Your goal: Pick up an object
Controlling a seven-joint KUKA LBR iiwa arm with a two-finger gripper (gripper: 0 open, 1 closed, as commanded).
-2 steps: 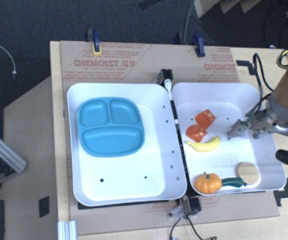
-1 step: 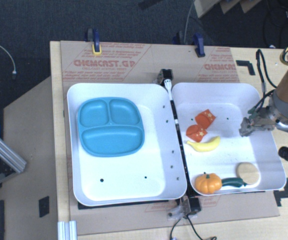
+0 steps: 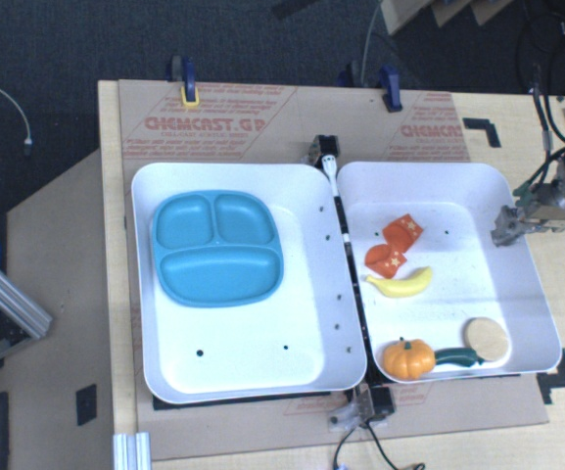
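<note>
Dark carpet surrounds the pale wooden table point(image 3: 76, 262), and at the right bin's point(image 3: 517, 292) far rim sits the grey pincer point(image 3: 513, 225); released or clenched, I cannot tell, it's small and half cut off. Candidates lie well apart from it: red crumpled packets point(image 3: 396, 245), yellow banana point(image 3: 400, 283), orange pumpkin point(image 3: 408, 358), tan round disc point(image 3: 487, 338). Risk: clipping that rim on descent.

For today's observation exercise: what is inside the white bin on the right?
The right bin holds a red object, a banana, an orange pumpkin, a green piece and a tan disc. The floor beneath them is covered.
</note>
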